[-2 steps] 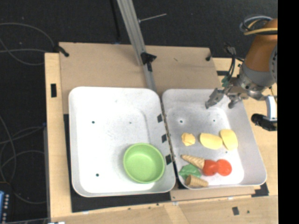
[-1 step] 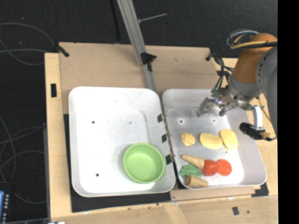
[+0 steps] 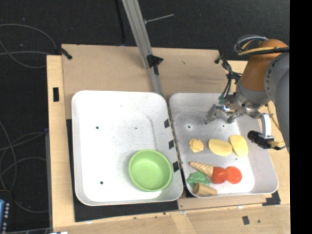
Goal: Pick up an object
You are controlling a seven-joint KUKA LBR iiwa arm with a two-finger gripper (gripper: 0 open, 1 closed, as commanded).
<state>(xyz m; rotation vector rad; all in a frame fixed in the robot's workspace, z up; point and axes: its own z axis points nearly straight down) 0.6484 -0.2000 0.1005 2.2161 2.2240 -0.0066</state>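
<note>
Floor [image 3: 48,13]: dark, near black; thin cables looping at left.
Bench [image 3: 107,67]: tan board top, light wood edging, black brackets at rear corners.
Pole [image 3: 139,28]: grey metal rail, slanting up from bench rear, clamp at base.
Mat [image 3: 70,130]: black, under bins.
Light: even, no hard shadows.

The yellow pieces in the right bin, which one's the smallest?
The leftmost yellow piece, nearest the divider between the bins. It is clearly smaller than the middle yellow piece and the right yellow piece beside it.
</note>
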